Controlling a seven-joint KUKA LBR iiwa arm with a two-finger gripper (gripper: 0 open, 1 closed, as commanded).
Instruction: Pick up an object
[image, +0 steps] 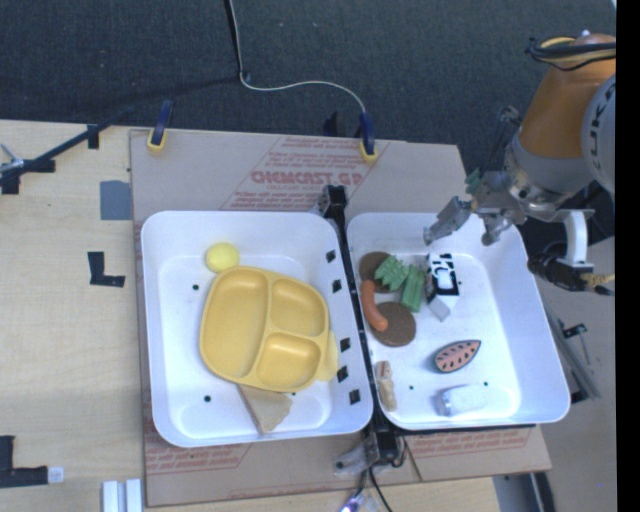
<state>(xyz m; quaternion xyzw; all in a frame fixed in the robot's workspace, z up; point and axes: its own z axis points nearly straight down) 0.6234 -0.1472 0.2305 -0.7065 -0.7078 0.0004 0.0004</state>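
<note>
My gripper (466, 228) hangs open over the far edge of the right bin (530, 330), its two grey fingers spread with nothing between them. Below and to its left lies a cluster of objects: a green leafy piece (404, 280), a black and white block (442, 274), an orange sausage (374, 306) and brown discs (396, 326). Closer to the front lie an orange leaf-shaped slice (457, 355), a white bottle-like object (460, 400) and a small tan piece (384, 382).
The left bin (165, 300) holds a yellow divided tray (265, 328), a small yellow ball (222, 257) and a tan wedge (266, 408) under the tray. A black divider strip (345, 300) runs between the bins. Clamps and a cable sit at the board's far edge.
</note>
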